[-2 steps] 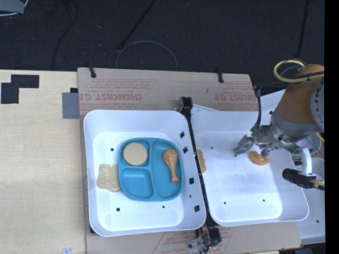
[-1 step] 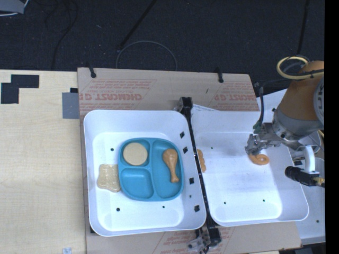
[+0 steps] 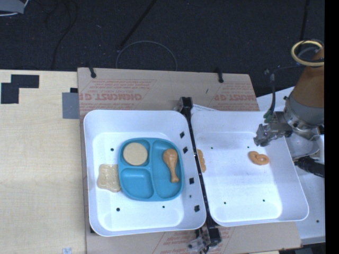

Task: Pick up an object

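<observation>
A tan pretzel-shaped piece (image 3: 258, 158) lies in the right white bin (image 3: 238, 205), near its right wall. My gripper (image 3: 263, 135) hangs just above and behind the pretzel, a short way apart from it, at the end of the grey and orange arm (image 3: 307, 97). A small orange-brown piece (image 3: 201, 161) rests against this bin's left wall. In the left white bin (image 3: 100, 210) a blue sectioned tray (image 3: 143, 187) holds a round beige disc (image 3: 134, 153) and a brown drumstick (image 3: 171, 164). A pale toast-like slice (image 3: 108, 177) lies beside the tray's left edge.
A black divider (image 3: 192, 157) runs between the two bins. Both bins sit on a cardboard sheet (image 3: 159, 91) atop a light wooden bench (image 3: 37, 157). Cables (image 3: 312, 165) and arm hardware crowd the right bin's right rim.
</observation>
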`<state>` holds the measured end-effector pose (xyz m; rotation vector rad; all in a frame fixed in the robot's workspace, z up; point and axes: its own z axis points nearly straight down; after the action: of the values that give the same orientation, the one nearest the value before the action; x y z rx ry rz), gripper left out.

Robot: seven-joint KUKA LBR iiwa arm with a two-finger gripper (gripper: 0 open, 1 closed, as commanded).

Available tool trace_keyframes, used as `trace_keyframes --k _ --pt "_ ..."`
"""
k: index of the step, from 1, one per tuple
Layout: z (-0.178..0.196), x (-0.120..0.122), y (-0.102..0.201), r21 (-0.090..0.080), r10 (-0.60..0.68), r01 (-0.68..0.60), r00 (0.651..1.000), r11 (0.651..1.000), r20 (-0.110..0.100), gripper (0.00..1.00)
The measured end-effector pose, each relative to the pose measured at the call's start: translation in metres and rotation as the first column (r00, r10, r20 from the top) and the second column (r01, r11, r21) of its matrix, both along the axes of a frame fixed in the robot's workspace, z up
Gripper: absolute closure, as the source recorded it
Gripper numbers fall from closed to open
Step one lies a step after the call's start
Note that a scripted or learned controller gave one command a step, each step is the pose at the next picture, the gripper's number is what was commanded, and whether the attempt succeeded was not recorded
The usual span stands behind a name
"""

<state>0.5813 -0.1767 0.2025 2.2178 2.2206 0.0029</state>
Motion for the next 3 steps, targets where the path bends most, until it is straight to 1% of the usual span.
trace_keyframes --k 1,2,3 --pt "0.014 0.0 -0.001 0.001 -0.001 0.001 1.0 1.0 -0.004 1.0" --pt "0.008 -0.011 0.058 0.004 0.003 -0.003 1.0 1.0 -0.008 1.0" --pt "0.018 -0.017 0.118 0.004 0.004 -0.004 1.0 1.0 -0.007 1.0"
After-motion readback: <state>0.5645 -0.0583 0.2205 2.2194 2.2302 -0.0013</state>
